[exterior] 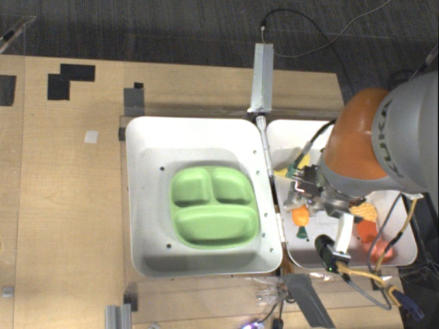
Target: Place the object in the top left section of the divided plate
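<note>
Here the small orange object [300, 216] looks rounded beside the gripper [302, 199].

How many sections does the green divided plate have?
3. The green divided plate in the left bin has two small sections side by side at the top and one long section across the bottom.

- The arm [384, 142] covers much of the right bin [288, 132] and is cut by the right edge.
- The tool [300, 199] is mostly buried under the wrist.
- Small items beneath stay unidentifiable.
</note>
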`<state>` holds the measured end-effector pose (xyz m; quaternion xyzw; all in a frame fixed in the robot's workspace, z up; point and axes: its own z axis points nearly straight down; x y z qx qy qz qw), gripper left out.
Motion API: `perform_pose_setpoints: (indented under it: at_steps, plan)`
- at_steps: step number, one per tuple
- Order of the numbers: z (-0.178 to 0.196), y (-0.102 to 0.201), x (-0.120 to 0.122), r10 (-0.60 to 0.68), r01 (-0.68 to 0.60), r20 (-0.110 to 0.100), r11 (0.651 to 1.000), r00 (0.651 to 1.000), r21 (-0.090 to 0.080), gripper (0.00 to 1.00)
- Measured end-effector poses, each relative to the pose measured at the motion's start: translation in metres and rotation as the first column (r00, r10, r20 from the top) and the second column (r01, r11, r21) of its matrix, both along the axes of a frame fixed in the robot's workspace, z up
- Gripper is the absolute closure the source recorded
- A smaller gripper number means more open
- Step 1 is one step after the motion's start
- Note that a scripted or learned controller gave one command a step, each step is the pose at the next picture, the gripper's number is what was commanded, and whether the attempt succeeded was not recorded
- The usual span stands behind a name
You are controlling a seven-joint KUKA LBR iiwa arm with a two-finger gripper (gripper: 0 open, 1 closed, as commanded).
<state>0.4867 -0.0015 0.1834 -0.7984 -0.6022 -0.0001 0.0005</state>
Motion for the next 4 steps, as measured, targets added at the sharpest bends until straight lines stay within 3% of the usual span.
perform_pose_setpoints:
  at_steps: [1,2,3,4]
  plan:
    - [0.035,0.068,0.097,0.078,-0.078,0.003,0.997,0.997,-0.001,1.00]
    - [0.001,0.108,0.068,0.101,-0.101,0.001,0.995,0.995,0.000,1.00]
    - [0.007,0.166,0.115,-0.119,0.119,0.002,0.993,0.993,0.000,1.00]
    - [0.007,0.166,0.115,-0.118,0.118,0.002,0.993,0.993,0.000,0.00]
